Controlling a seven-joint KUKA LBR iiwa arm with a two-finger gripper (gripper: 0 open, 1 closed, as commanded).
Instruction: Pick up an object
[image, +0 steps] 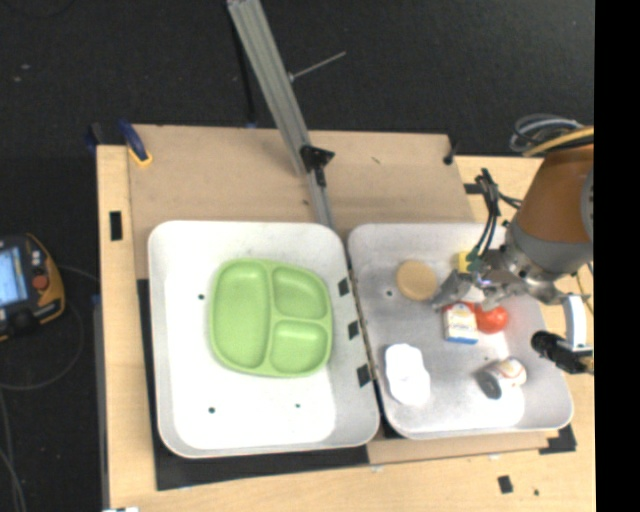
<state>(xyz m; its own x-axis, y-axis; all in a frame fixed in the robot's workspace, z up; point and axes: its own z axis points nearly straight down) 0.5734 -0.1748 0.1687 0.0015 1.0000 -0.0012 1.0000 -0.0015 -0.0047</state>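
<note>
A: Any lettering you can read?
B: None. The small carton (460, 325) in the right bin (540, 405) carries red and blue print, too blurred to make out.

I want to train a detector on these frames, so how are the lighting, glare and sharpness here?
Camera view: lighting is even and soft; the right white bin looks washed out, so the white lump barely stands apart from it; the green divided plate reads clearly; small items by the gripper are blurry.

Grey arm (545, 262), orange band, black cables alongside.
</note>
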